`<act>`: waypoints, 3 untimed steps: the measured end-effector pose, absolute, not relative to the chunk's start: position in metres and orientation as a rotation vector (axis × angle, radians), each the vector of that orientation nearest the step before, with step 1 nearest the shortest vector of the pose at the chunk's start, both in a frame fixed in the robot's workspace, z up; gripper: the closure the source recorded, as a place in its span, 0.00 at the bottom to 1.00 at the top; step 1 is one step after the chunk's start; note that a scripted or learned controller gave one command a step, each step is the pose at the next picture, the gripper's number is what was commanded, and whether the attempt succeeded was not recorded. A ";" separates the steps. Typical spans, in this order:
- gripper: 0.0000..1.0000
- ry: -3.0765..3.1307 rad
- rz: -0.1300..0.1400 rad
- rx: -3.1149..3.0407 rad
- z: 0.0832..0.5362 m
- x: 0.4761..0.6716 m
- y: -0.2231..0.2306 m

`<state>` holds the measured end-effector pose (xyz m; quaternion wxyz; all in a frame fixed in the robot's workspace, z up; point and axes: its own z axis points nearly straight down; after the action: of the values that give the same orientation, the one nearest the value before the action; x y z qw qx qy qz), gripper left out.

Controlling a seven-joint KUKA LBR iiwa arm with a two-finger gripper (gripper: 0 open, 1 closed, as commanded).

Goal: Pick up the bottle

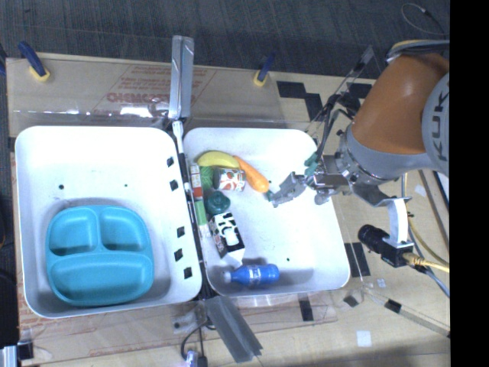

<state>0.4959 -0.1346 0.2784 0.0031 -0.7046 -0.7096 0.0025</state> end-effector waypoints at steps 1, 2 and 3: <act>0.00 -2.361 0.007 -2.062 0.154 0.476 -0.120; 0.00 -2.694 -0.018 -1.631 0.103 0.484 -0.119; 0.00 -2.907 -0.021 -1.259 0.105 0.489 -0.119</act>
<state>0.4888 -0.1186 0.1045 -0.0135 -0.3974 -0.9175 -0.0067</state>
